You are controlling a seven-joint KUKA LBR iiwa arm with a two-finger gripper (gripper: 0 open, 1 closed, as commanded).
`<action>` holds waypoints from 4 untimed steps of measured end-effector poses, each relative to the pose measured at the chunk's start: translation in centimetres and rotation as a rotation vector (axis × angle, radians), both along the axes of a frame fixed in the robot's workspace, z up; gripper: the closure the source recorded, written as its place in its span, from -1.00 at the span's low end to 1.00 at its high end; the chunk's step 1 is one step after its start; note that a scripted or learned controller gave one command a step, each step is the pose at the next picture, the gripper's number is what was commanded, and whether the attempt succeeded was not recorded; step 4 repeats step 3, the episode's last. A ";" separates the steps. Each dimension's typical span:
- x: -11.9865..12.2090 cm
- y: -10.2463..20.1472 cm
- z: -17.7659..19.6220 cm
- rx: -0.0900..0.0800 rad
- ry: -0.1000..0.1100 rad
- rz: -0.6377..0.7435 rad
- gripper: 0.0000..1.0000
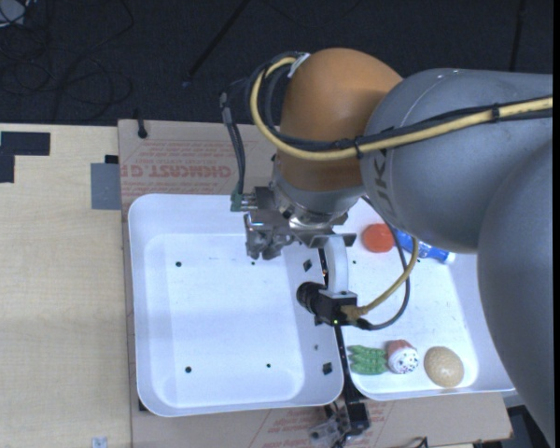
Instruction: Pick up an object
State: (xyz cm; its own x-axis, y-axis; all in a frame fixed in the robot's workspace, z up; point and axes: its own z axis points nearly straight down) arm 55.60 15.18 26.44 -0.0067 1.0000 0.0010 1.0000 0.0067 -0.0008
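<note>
Camera view | fingers (261, 247) state unclear (metal, blurred) | round orange ball (378, 238) | smooth tan egg (443, 365)

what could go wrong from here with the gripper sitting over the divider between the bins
The gripper hangs above the left bin, away from every object, so closing here may grab nothing. The orange ball, green toy and tan egg sit in the right bin, partly under the arm, which could knock them.
</note>
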 end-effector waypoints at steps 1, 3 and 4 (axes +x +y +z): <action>1.6 5.8 -5.6 -0.002 0.005 -0.002 1.00; 4.8 8.7 -13.4 -0.002 0.002 -0.003 -1.00; 4.8 8.7 -13.4 -0.002 0.002 -0.003 -1.00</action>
